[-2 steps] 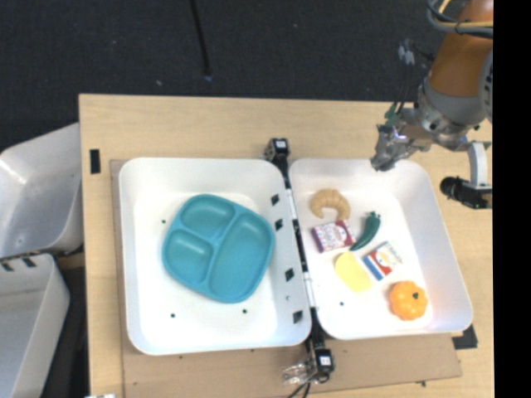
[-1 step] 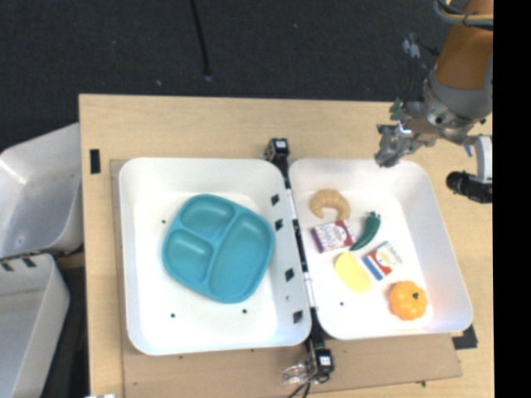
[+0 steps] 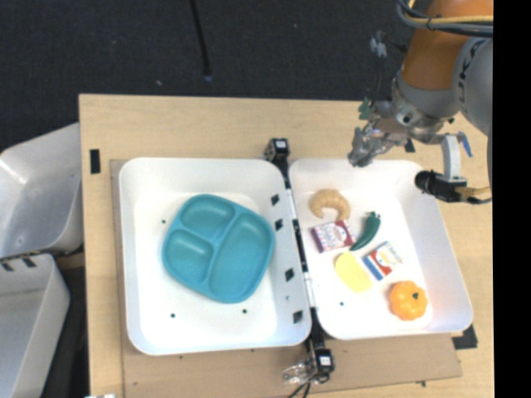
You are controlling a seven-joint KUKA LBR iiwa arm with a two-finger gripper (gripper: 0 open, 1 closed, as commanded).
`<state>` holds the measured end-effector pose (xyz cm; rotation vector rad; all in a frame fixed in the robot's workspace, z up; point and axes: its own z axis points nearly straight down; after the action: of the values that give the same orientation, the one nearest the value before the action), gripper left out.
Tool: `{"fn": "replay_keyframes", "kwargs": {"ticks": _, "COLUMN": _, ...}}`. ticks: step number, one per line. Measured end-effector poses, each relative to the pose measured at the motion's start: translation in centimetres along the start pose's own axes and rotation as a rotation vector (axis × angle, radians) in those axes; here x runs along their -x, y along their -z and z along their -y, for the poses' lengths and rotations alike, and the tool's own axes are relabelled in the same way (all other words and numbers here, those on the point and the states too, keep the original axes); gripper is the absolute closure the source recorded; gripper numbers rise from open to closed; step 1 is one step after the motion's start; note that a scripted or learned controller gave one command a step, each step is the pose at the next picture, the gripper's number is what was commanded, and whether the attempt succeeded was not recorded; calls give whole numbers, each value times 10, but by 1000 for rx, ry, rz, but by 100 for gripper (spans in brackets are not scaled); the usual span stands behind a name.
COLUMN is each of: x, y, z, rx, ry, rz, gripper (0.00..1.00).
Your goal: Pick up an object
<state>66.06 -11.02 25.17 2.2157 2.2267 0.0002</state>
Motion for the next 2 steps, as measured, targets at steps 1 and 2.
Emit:
{"fn": "replay_keyframes", "kwargs": {"ticks": 1, "x": -41, "y": -2, "z": -5, "rx": -1, "ry": 0, "rz": 0, "gripper": 100}}
{"fn": "replay_keyframes", "kwargs": {"ticks": 2, "x": -100, "y": -11, "z": -6, "rx": -1, "ry": 2, "rz": -2, "gripper": 100}}
